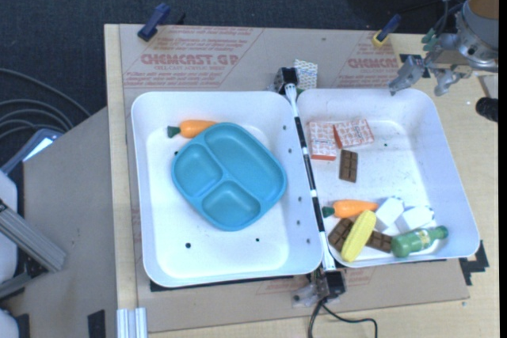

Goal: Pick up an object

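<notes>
Right bin (444, 140): toys crowd its near edge and near right corner, with a carrot (354, 208), a yellow corn cob (358, 235), chocolate pieces, white blocks (402, 214) and a green bottle (417, 241) touching or overlapping.
Middle of right bin: a brown chocolate bar (348, 165) lies alone; two red-and-white packets (339, 136) sit near the far left corner.
Left bin (150, 170): a blue divided plate (229, 175) fills the centre, with a second carrot (191, 127) touching its far left edge.
Hand (421, 80): above the right bin's far right corner, over the rim, holding nothing; fingers spread apart.
Arm: enters from the right, above the worktop's far right corner.
Worktop (230, 55): brown board printed with red lettering, blue clamps on its far edge.
Room: dark carpet; grey cables at left.
</notes>
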